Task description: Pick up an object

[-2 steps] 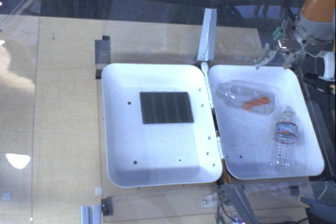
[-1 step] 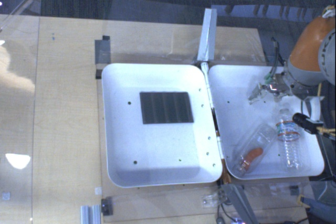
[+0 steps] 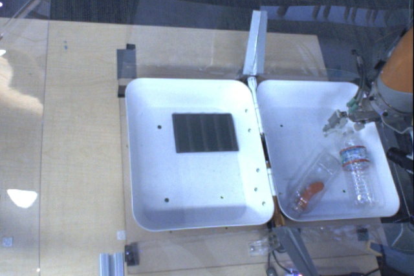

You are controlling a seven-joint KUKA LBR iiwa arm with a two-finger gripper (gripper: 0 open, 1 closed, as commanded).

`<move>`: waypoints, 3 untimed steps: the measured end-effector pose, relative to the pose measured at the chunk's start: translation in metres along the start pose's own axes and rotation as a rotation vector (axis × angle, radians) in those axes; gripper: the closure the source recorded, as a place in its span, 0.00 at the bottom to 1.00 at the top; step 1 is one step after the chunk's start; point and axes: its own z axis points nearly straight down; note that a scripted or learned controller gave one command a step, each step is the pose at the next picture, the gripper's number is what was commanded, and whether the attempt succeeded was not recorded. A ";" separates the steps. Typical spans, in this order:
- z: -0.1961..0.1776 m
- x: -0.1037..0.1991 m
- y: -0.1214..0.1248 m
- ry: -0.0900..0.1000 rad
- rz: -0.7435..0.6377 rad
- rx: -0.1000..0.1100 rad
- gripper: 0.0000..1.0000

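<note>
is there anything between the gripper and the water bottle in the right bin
Nothing visible does. The gripper is over the upper right part of the right bin, and the water bottle lies just below it in the view, with bare white floor between. The clear container lies off to the bottle's left.

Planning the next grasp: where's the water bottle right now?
The water bottle lies in the right bin, near its right wall, just below the gripper and beside a clear container.
</note>
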 end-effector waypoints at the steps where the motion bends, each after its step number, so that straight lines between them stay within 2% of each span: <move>1: 0.058 0.004 -0.028 -0.001 -0.017 -0.004 0.00; 2: 0.046 0.004 -0.025 -0.003 -0.019 -0.012 1.00; 3: -0.013 0.041 0.026 0.000 -0.094 0.000 1.00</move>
